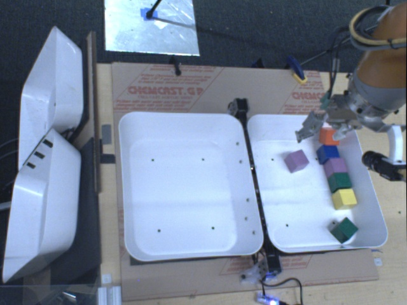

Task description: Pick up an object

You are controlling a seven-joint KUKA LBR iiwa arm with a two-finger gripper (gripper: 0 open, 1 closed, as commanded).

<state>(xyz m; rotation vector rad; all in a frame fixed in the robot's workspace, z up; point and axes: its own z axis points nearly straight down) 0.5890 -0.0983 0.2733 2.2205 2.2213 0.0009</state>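
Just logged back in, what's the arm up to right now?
The arm's tool hangs over the far end of the right bin, just above the orange block that heads a row of blocks: blue, lilac, green, yellow. A purple block and a dark green block lie apart. Nothing looks lifted yet.

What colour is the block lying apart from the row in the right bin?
Light purple block, clearest in the camera view.
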